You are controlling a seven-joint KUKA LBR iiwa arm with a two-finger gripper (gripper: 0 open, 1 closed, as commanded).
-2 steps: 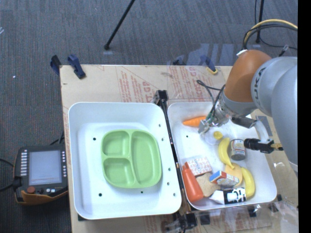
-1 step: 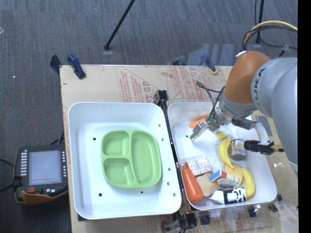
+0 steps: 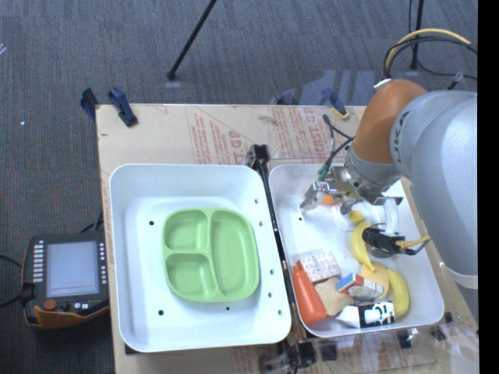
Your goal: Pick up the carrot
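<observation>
My gripper (image 3: 330, 196) hangs low over the far part of the right bin (image 3: 433, 302), close to its far-left corner, and the wrist above it hides much of it. From this slanted view I cannot tell if it is spread or closed, or if it has hold of anything. There is a small orange patch (image 3: 332, 200) just at the gripper, but it is too small for me to say what it is. The thing I take for the carrot (image 3: 307, 293) is the long orange-red piece in the same bin, at the near-left corner. It lies just beside the wall that meets the left bin (image 3: 129, 209). From my gripper it is therefore toward the near edge of the bin and a little to the view's left, well apart from where I am now. Its long axis runs almost along that wall, with the far end slightly closer to the wall than the near end. Its right side touches, or nearly touches, a small patterned packet (image 3: 320, 265) and some other pieces heaped at the near edge, and a banana (image 3: 359, 244) lies between my wrist and that heap. I judge that I must travel along the left wall toward the near side and close across the short width of the carrot. The wall on one side and the clutter on the other leave little room
</observation>
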